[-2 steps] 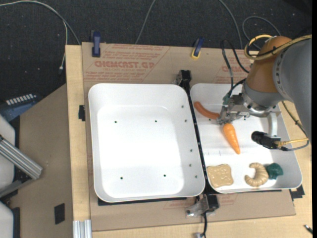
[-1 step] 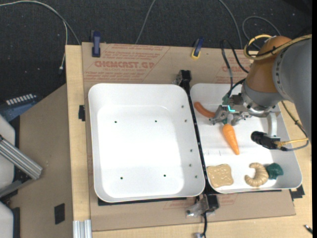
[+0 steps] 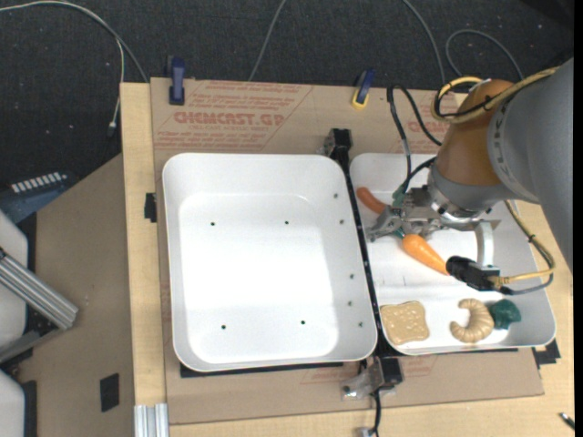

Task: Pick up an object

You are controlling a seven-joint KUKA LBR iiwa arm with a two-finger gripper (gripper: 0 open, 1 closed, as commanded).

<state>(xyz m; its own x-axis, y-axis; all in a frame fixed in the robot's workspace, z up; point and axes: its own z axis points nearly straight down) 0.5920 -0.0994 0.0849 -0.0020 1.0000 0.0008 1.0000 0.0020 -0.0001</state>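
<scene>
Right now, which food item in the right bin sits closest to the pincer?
The orange carrot, lying just below the pincer. The toast slice and croissant sit farther off, along the bin's near edge.

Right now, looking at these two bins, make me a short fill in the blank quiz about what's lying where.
1. All the food items lie in the ____ bin as the camera sees it.
2. The carrot is coloured ____.
3. The slice of toast lies to the camera's ____ of the croissant.
4. The pincer is over the bin that holds the ____.

Answers: right; orange; left; food
</scene>
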